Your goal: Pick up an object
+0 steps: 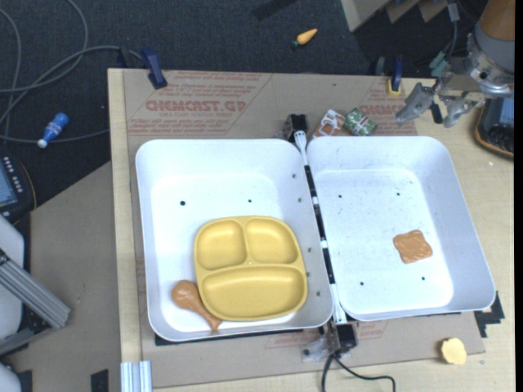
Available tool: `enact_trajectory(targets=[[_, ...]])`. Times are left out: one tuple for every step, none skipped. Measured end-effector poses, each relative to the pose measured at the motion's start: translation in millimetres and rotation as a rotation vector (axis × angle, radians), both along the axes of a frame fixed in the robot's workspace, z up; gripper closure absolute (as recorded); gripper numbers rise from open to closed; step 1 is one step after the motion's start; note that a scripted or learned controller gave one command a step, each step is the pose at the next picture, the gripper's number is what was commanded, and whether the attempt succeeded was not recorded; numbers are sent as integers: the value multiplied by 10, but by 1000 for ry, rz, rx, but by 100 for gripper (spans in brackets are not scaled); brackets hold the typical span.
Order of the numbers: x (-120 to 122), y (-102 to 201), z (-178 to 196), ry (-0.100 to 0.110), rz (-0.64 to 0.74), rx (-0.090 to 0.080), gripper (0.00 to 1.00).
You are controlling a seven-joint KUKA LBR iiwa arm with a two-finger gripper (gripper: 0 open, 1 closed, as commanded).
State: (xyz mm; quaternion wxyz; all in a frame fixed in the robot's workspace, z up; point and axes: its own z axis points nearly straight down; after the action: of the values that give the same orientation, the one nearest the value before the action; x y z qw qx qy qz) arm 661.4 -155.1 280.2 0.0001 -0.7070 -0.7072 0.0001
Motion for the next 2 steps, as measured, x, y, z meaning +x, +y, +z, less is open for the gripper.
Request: enact_trajectory(targets=[[-562,-503,-1064,11,-6,2,0],[-1076,-604,-1965,-1,2,7,0]])
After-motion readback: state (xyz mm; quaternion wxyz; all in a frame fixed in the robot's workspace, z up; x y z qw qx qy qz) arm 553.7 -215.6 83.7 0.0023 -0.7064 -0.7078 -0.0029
